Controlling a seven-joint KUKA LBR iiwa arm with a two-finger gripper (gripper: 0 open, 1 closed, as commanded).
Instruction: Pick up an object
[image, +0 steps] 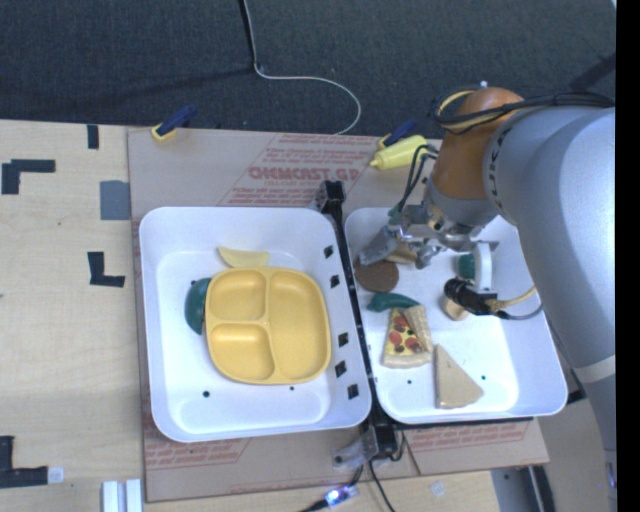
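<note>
Tan and three-cornered, a wedge (455, 380) is lying closest to the near edge of the right bin (515, 365), with bare white floor stretching from it toward that bin's near right corner. Just beside it, toward the inner wall, a pizza slice (405, 337) is resting, its crust end near the wedge. A small green piece (392, 301) is sitting just beyond the pizza, and beyond that a brown disc (377, 275) is lying close to the inner wall. The hand (392, 248) is hovering over the disc's far side, reaching in under the grey arm (560, 190); whether it is wide or narrow cannot be told, and nothing is showing as held.

In the left bin (250, 412), a yellow divided plate (268, 325) is taking up the middle, leaving an open strip along the near edge and another along the far edge. A dark teal piece (195, 305) is poking out at the plate's left edge, and a pale yellow slice (243, 258) is lying at its far edge. Both bins are sitting on a cardboard sheet (250, 170) on the tabletop (60, 350).
</note>
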